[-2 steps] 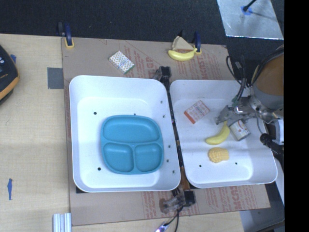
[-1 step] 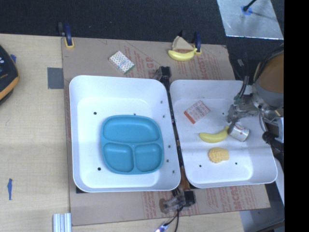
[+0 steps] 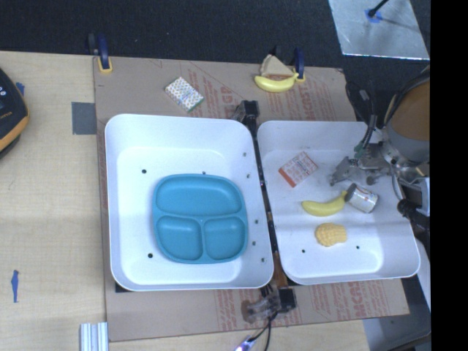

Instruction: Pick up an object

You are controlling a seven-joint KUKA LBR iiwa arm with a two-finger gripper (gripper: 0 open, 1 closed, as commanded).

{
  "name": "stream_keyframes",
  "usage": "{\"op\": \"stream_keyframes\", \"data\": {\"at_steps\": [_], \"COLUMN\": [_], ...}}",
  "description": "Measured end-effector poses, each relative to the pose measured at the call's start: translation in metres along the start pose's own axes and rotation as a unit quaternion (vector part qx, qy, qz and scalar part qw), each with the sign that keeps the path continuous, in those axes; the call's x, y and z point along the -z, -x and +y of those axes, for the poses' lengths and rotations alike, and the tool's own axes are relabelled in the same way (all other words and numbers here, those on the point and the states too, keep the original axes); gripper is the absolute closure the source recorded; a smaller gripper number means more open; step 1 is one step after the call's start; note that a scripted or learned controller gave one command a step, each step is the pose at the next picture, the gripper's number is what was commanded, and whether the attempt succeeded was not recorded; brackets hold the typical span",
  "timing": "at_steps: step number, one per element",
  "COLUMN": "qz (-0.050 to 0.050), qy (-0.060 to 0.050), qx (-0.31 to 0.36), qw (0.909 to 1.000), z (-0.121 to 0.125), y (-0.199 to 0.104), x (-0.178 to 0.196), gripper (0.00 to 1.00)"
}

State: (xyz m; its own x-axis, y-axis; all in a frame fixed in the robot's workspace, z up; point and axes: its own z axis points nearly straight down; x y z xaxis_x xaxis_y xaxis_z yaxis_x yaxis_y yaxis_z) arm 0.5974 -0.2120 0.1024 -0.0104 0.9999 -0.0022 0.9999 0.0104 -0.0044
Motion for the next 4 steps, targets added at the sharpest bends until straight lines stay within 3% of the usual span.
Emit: {"op": "stream_keyframes", "data": {"at_steps": [1,2,3,4], "qz": [0.001,0.0,0.0,0.001], "qy": [0.0,0.0,0.0,0.001], "qx": [-0.002,-0.001,-0.001,-0.001], "qw": [1.0,1.0,1.0,1.0], "z": [-0.021,-0.021,-0.021,0.036], "y": [-0.001,0.0,0.0,-0.072], "x": [-0.011,0.0,0.0,-0.01], "gripper": [0.0,1.0,0.0,0.0]}}
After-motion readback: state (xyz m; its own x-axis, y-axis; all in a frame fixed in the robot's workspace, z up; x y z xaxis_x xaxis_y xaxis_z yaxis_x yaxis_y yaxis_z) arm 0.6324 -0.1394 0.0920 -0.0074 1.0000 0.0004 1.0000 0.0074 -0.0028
